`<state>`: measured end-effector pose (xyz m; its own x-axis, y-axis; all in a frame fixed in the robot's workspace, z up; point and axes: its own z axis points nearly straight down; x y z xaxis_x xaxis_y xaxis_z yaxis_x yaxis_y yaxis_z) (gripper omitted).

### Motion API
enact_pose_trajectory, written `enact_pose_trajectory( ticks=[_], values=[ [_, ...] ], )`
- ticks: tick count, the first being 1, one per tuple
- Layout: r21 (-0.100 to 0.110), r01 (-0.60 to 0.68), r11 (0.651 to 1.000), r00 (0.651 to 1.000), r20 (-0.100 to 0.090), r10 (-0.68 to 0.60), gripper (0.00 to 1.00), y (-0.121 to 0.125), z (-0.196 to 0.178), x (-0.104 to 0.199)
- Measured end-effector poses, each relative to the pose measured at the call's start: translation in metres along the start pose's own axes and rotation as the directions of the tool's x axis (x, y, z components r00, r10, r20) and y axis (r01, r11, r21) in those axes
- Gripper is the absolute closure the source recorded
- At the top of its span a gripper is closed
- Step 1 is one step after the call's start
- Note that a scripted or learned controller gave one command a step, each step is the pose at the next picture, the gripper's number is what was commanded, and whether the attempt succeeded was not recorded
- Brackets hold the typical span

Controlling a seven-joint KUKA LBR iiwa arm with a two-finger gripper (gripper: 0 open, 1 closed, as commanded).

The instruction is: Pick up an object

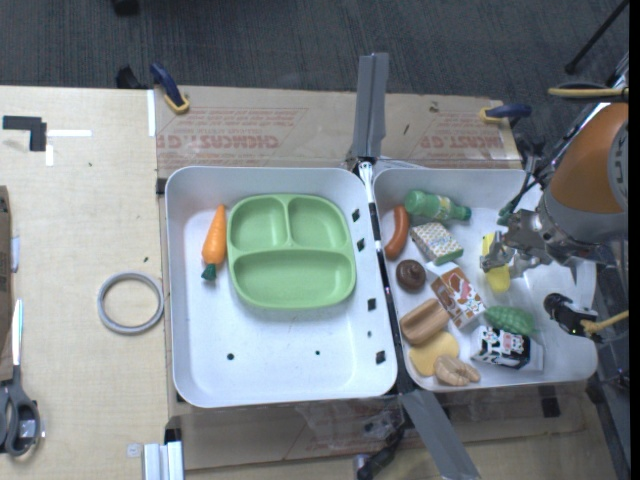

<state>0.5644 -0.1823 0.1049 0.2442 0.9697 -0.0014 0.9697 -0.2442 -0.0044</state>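
My gripper [503, 251] hangs over the right part of the right bin [570, 368], on the grey arm with its orange band. Just below it lies a small yellow item [498, 279]; whether they touch is unclear. The same bin holds several toy foods: a green bottle [437, 206], a sausage [397, 231], a cracker box [436, 240], a chocolate donut [410, 273], a red-and-white box [458, 296], a hot dog bun [424, 320], a cow-patterned carton [502, 346] and a green vegetable [510, 318].
The left bin [280, 368] holds a green divided plate [291, 250] and a carrot [213, 238] beside it. On the bench to the left lie a tape ring [130, 301] and scissors [18, 408]. A metal divider [370, 108] runs between the bins.
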Motion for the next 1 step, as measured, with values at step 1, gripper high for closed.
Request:
enact_pose_trajectory(
  ticks=[1],
  values=[
    [-0.003, 0.015, 1.000, 1.000, -0.001, -0.015, 1.00, 0.0103, -0.1018, 0.0952]
  ],
)
